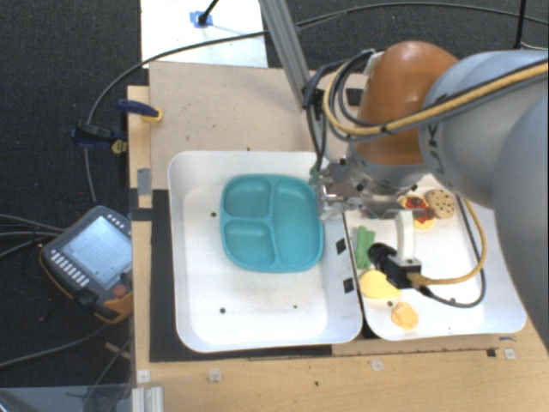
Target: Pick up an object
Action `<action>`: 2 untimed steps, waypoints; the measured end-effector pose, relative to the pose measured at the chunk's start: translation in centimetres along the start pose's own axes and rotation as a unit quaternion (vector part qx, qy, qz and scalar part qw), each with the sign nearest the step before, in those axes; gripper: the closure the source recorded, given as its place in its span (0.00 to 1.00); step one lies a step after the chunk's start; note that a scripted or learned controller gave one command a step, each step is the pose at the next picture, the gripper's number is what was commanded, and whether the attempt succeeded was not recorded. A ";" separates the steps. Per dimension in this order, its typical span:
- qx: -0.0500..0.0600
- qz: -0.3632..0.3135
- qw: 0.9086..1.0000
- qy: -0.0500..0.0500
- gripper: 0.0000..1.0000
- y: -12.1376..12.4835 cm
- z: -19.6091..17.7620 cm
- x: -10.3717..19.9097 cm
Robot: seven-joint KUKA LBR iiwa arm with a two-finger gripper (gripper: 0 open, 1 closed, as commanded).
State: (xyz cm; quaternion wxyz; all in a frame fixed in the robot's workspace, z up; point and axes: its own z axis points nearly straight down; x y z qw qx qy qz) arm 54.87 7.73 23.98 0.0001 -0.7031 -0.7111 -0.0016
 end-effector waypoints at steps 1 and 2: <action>0.000 0.002 1.000 -0.001 1.00 1.8 2.2 3.2; 0.000 0.003 1.000 -0.001 0.00 1.8 2.1 3.0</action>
